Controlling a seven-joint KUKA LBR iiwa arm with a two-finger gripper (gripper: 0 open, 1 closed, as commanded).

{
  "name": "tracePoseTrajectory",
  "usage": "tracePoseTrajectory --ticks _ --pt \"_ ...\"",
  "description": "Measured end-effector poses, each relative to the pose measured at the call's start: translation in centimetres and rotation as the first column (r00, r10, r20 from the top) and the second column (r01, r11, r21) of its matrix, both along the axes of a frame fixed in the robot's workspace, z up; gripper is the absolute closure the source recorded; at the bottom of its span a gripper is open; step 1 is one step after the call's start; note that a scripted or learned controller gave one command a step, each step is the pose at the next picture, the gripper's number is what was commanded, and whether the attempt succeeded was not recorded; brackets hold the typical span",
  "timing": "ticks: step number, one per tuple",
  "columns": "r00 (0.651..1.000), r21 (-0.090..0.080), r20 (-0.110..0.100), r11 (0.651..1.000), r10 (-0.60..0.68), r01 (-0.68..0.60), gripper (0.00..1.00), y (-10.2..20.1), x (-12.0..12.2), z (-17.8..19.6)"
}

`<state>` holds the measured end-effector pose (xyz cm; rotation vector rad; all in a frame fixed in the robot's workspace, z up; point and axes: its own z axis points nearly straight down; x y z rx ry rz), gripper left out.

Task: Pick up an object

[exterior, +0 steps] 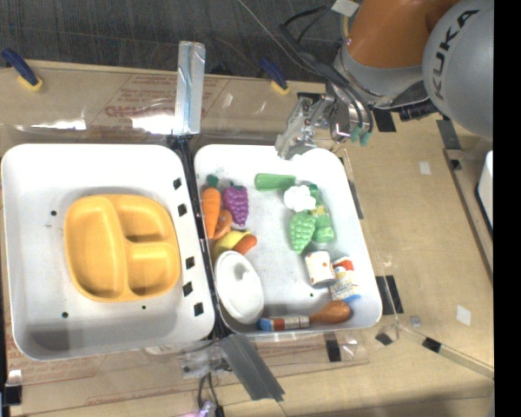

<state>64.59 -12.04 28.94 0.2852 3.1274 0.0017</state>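
My gripper [293, 142] hangs over the far rim of the right bin [361, 259], above its back left part, and I see nothing in it. Below it in that bin lie a green cucumber [274, 181], a white cauliflower piece [300, 198] and a bunch of green grapes [302, 230]. Along the bin's left side are a carrot [210, 211], purple grapes [235, 204] and a yellow fruit [229, 240]. A white bowl [239, 287] sits at the front left. A small white bottle [319, 268], a brown sausage [334, 312] and a pen [285, 322] lie toward the front.
The left bin [26, 189] holds a yellow divided plate [122, 246]. A silver tape strip [189, 89] stands at the far end of the seam between the bins. The arm's orange band [395, 16] and cables fill the upper right.
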Motion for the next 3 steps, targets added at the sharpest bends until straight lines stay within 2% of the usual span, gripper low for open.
tracePoseTrajectory --ticks 3 --pt "1.000 -0.004 0.011 1.000 0.009 -0.008 1.00 0.1 0.3 3.4"
